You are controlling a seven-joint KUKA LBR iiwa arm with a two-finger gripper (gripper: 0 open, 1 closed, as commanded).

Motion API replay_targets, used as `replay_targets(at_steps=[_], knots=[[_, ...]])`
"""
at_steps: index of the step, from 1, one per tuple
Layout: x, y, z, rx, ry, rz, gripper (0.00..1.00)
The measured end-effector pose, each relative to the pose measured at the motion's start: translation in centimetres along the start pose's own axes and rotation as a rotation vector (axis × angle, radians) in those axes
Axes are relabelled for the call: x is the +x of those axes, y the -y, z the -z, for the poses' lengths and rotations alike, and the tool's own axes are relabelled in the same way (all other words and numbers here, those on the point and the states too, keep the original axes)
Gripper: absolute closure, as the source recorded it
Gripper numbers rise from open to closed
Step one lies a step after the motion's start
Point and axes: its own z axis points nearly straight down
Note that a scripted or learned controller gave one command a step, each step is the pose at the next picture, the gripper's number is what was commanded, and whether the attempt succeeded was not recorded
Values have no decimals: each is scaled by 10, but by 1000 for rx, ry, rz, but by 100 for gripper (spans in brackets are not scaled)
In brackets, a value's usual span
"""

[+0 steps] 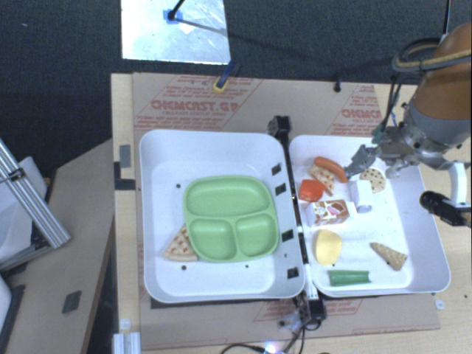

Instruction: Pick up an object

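**Arm poised over the right bin's toy food**

The table (125,109) carries two white bins. The left bin (158,161) holds a green divided plate (230,218) with a pizza slice (179,246) at its 8 o'clock. The right bin (428,264) gathers the candidates: a sausage (330,167) at 11 o'clock, a red piece (311,190), a printed box (330,212), a yellow piece (328,247), a green stick (348,276) at 6 o'clock, a wedge (389,254). The end effector (365,159) hangs near the sausage; I cannot tell whether it is open or grips anything.
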Motion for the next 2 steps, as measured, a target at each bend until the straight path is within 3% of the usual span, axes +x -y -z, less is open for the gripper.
replay_targets(at_steps=[1, 2], knots=[[0, -2, 7, -12, 2, 2, 0], [6, -3, -37, -8, 0, 1, 0]])
